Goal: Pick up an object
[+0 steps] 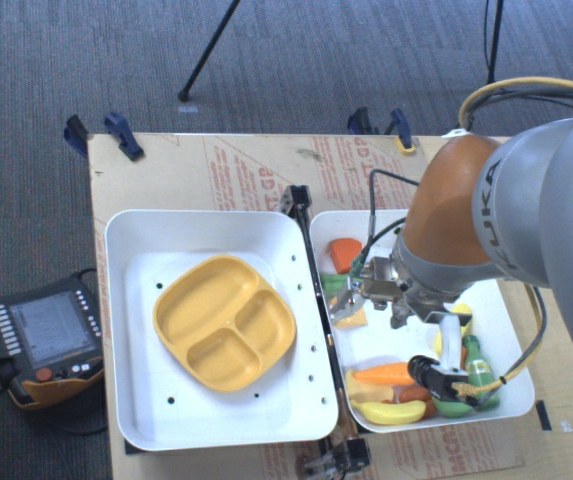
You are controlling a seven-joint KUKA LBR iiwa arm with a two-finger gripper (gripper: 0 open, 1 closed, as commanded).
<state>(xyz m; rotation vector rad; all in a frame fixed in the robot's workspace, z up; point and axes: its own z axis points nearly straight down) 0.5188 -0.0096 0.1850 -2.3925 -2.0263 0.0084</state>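
Note:
My gripper (352, 300) hangs low over the left side of the right bin (519, 340), under the arm's orange band. Directly beneath it lie a pale yellow piece (353, 319) and a green piece (333, 282); whether it touches either I cannot tell. A red-orange toy (343, 253) lies just beyond it at the bin's far left. Near the front of that bin rest an orange carrot (385, 373) and a yellow banana (391, 412). Green toys (477, 373) and a yellow toy (457, 320) sit partly hidden by the arm.
The left bin (126, 268) holds a yellow divided plate (224, 320). A black clamp bar (306, 238) runs between the bins. A teach pendant (44, 340) lies on the floor at left. Blue clamps (121, 133) grip the bench's far edge.

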